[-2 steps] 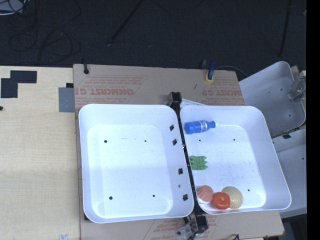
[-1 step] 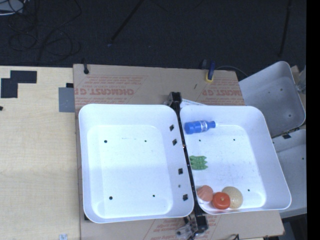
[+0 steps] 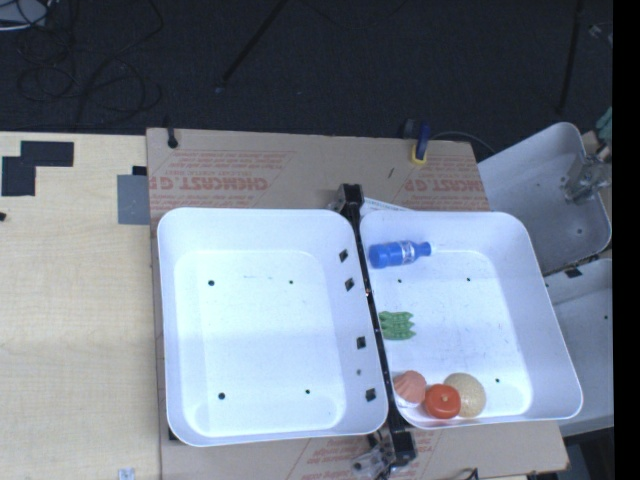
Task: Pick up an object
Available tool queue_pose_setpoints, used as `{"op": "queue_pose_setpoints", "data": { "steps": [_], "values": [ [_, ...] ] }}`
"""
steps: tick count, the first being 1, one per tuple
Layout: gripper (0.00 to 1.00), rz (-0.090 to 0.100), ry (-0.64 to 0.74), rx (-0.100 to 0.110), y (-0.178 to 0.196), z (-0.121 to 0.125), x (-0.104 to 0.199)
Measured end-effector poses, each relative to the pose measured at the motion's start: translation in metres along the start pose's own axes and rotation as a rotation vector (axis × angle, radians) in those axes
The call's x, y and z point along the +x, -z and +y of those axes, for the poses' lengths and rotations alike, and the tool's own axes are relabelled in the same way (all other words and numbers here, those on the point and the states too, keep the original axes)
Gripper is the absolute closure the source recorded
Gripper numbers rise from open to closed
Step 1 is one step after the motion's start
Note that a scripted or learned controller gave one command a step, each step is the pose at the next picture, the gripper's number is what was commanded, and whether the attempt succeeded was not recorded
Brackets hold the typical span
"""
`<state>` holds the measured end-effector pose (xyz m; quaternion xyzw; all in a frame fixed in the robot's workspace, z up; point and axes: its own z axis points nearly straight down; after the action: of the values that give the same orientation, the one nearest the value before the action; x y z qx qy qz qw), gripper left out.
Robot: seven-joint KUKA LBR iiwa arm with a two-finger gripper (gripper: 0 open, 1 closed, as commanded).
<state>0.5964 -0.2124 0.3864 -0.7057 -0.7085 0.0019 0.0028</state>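
Nearest me, in the front corner of the bin on my right (image 3: 540, 298), three small things crowd together: a red round piece (image 3: 442, 401) touching a pinkish lump (image 3: 409, 385) on one side and a pale tan ball (image 3: 468, 392) on the other. A little further back in the same bin lies a small green object (image 3: 396, 325), close to the wall shared with the neighbouring bin and apart from the cluster. Further still, near the bin's far edge, a blue bottle (image 3: 398, 254) lies on its side, its white cap pointing right. The left-hand bin (image 3: 250, 328) sits just beside it, a black strip (image 3: 366, 308) running between the two. Both rest on a printed cardboard sheet (image 3: 300, 168) on the pale wooden bench (image 3: 70, 318). Beyond is dark floor with cables (image 3: 60, 8). How the hand is set I cannot tell.
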Motion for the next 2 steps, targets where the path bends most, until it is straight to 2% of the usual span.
{"op": "queue_pose_setpoints", "data": {
  "steps": [2],
  "values": [
    [1.00,-0.002,0.001,-0.009,0.074,0.001,-0.001]
  ]
}}
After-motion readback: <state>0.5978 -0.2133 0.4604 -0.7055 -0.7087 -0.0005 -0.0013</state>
